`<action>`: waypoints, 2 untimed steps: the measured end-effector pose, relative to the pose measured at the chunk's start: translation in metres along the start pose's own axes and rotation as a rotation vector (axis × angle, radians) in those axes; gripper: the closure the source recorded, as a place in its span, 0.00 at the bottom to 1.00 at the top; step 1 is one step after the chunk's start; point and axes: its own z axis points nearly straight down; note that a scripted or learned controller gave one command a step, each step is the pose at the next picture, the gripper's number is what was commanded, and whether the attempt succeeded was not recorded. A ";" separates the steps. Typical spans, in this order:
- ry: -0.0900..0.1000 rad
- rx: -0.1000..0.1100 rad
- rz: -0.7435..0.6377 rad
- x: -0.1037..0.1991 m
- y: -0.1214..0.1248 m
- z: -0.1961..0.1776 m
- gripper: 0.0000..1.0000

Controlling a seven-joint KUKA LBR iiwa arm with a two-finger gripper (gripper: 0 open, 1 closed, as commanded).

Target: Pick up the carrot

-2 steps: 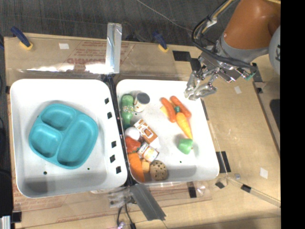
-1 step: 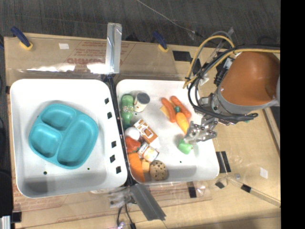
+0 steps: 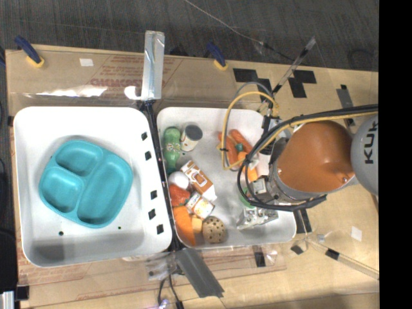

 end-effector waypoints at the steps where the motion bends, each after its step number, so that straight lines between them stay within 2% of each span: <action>1: 0.004 0.006 -0.314 0.002 -0.001 -0.152 1.00; 2: 0.005 0.005 -0.442 -0.007 0.001 -0.244 1.00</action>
